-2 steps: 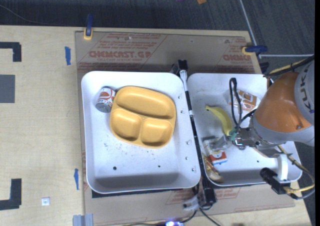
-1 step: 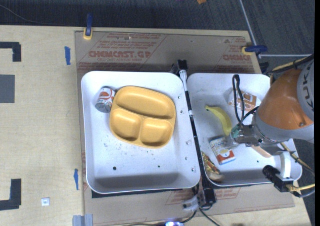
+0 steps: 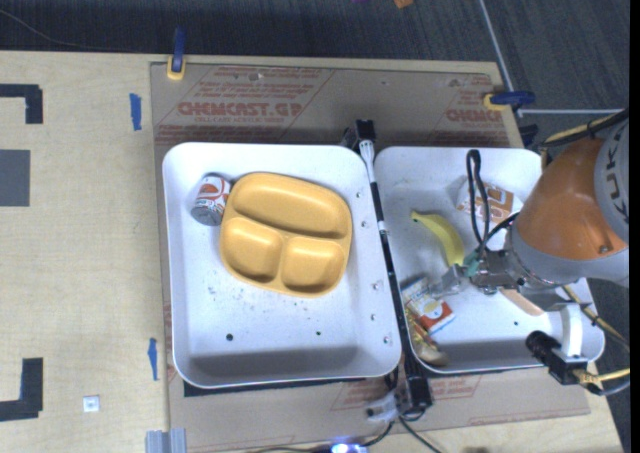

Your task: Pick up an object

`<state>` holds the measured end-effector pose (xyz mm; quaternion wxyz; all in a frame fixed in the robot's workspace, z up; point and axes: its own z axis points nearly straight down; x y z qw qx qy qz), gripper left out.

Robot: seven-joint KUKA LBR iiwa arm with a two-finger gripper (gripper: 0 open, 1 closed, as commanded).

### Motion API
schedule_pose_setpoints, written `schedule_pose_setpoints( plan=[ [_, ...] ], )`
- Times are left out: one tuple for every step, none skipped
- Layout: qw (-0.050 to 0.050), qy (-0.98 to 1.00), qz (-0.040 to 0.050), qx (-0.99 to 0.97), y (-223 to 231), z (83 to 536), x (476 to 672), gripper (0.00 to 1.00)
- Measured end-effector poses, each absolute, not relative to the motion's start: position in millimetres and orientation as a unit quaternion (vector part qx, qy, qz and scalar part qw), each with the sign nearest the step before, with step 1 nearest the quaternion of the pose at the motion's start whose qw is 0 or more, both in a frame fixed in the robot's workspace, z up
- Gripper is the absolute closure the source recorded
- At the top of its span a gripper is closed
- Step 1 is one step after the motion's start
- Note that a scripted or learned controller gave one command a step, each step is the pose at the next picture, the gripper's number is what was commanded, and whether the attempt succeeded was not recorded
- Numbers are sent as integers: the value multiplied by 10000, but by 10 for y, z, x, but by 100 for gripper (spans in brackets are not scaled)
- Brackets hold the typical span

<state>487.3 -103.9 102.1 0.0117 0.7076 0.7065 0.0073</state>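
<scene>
While the grey arm reached in from the right, its gripper (image 3: 452,279) hung low in the right bin (image 3: 400,166), beside a crumpled snack packet (image 3: 430,309) and just below a banana (image 3: 441,233); whether the gripper stood apart or together could not be told. The packet looked light, thin and slippery, best pinched at a raised fold, while the banana seemed soft and better taken across its middle. Both lay near the bin's left wall, with freer room toward the centre; the left bin (image 3: 190,341) held a yellow divided tray (image 3: 285,233) and a can (image 3: 210,199).
</scene>
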Motion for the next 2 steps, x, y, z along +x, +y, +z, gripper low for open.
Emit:
schedule_pose_setpoints(
  plan=[
    [93, 7059, 48, 7083, -956, 902, 4848, 0],
    [129, 7056, 62, 7084, -964, 1014, 4867, 100]
  ],
)
